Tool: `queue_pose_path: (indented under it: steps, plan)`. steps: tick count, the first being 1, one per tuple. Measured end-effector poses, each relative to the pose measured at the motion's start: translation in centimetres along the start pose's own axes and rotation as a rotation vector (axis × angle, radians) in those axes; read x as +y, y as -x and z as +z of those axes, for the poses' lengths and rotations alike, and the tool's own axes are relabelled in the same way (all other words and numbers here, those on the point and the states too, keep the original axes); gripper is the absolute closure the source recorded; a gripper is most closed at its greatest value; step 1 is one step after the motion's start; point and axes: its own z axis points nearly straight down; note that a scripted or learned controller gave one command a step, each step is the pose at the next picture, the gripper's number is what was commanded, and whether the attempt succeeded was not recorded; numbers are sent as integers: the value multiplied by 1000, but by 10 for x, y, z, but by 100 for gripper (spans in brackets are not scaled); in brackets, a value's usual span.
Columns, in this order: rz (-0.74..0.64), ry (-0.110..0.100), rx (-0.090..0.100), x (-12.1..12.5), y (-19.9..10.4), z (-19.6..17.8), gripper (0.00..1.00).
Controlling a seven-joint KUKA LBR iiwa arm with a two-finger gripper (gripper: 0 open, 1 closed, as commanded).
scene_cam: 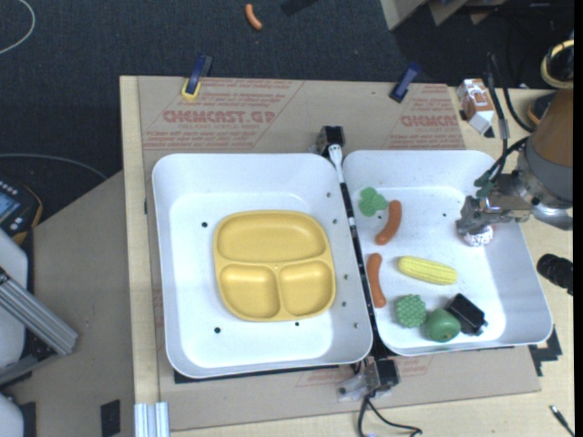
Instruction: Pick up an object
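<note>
A bench covered with brown cardboard printed in red lettering is seen from above. Two shallow white bins are set on it side by side, touching along their inner edges: the left bin and the right bin. The cardboard is held at its far edge by two clamps, a blue and yellow clamp toward the left and a blue clamp toward the right.
</note>
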Motion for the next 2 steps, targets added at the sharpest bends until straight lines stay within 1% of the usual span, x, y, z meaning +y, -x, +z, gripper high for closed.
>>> queue_pose_path:
  steps: [1, 2]
  plan:
    - [2, 0, 0, 41, -33, -7, 100]
    - [2, -1, -1, 81, -64, 11, 100]
